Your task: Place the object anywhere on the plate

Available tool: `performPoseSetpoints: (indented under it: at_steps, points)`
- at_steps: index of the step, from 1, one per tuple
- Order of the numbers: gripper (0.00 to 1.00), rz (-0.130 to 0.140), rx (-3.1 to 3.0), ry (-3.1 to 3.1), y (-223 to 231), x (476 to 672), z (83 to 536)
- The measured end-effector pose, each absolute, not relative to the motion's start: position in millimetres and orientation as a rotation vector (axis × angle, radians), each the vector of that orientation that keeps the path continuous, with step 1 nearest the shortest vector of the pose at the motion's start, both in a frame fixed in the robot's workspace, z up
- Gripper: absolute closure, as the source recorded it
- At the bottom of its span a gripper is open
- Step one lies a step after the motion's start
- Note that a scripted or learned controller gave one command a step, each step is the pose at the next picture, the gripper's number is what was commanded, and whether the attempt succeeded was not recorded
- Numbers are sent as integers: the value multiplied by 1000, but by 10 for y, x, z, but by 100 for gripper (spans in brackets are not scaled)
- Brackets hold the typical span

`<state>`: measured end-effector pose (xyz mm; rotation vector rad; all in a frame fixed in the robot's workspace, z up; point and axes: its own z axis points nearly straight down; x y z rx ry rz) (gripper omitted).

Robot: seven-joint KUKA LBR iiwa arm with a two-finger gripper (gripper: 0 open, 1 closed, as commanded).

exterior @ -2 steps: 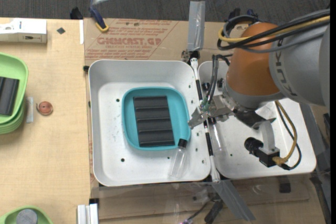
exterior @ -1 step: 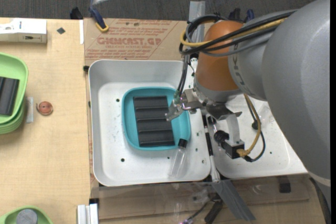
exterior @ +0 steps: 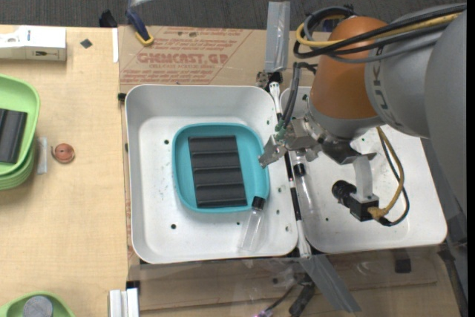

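A teal square plate point(exterior: 181, 167) lies in the left white bin point(exterior: 148, 226). A black ridged block point(exterior: 217, 171) rests flat on the plate and covers most of it. A clear vial with a black cap point(exterior: 253, 221) lies on the bin floor just off the plate's front right corner, its cap touching the plate rim. My gripper point(exterior: 280, 151) hangs over the divide between the two bins, right beside the plate's right edge and above the vial. The grey arm and its orange band point(exterior: 349, 70) hide much of the gripper.
The right white bin point(exterior: 415, 226) lies under the arm, with a black cable connector point(exterior: 355, 200) hanging over it. A cardboard sheet point(exterior: 185, 56) sits behind the bins. A green tray point(exterior: 15, 134) and a small round red piece point(exterior: 64, 153) rest on the wooden bench at left.
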<state>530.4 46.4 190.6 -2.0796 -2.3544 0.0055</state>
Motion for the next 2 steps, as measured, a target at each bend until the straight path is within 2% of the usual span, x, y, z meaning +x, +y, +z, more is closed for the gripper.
performPoseSetpoints:
  at_steps: [1, 2]
  points:
    - [0, 6, -2096, -2339, 79, 5460, 1901]
    - [0, 5, -2126, -2313, 422, 5828, 2374]
